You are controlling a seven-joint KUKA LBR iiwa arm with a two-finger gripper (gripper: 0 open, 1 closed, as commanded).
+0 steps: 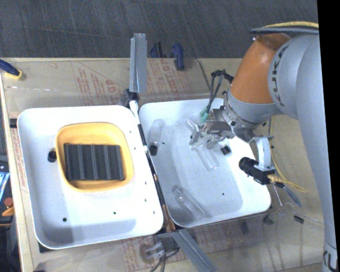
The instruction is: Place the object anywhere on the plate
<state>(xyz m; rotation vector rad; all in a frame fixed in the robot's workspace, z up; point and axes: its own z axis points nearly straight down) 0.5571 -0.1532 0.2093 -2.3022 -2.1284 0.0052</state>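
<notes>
**Figure: Gripper low over the right bin, plate in the left bin unfilled**

We see two white bins side by side on the bench (65,76). The left bin (42,219) holds the plate (70,137), a yellow, rounded-square dish with a dark ribbed insert at its centre; nothing rests on it. The right bin (251,196) contains several clear, glassy objects: one near its far-left corner (156,129), one near its near edge (185,199), and one near the bin's middle (208,157), just beside the gripper. We judge these to be transparent plastic pieces, though their shapes are hard to read against the white floor.

The arm (288,76) reaches in from the bench's right edge, and the gripper (208,132) sits low over the far half of the right bin. We cannot tell whether it is spread or pressed together, nor whether it pinches anything; the clutter of clear material there hides this.

We judge the task to be at its start: a grasp must be secured, then the object carried across the divide between the bins and set on the plate.
</notes>
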